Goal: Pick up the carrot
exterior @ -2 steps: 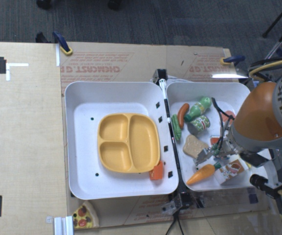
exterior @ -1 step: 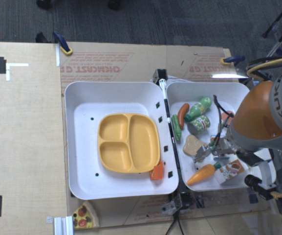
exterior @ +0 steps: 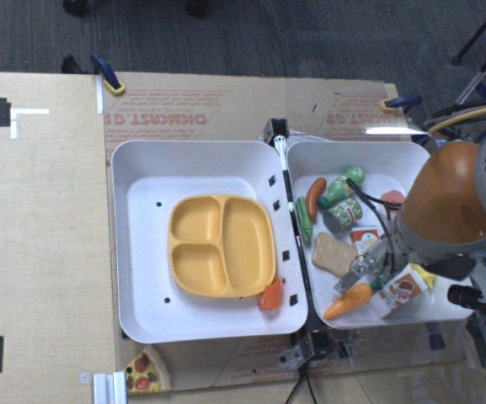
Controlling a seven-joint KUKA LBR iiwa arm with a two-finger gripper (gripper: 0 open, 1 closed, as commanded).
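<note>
Jaws' state unclear above carrot (exterior: 349, 300), hemmed by bread slice (exterior: 335, 255) and carton (exterior: 399, 293).

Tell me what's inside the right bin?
The right bin holds a carrot, bread, a hot dog, a can and a small carton. The arm covers its right side.

Single fixed camera above bench (exterior: 40, 225), looking down at slant on both bins (exterior: 133, 251).

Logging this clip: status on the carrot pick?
Hand low in right bin, grip unclear. Carrot lying beside it at front wall. Bread slice and carton crowd it.
</note>
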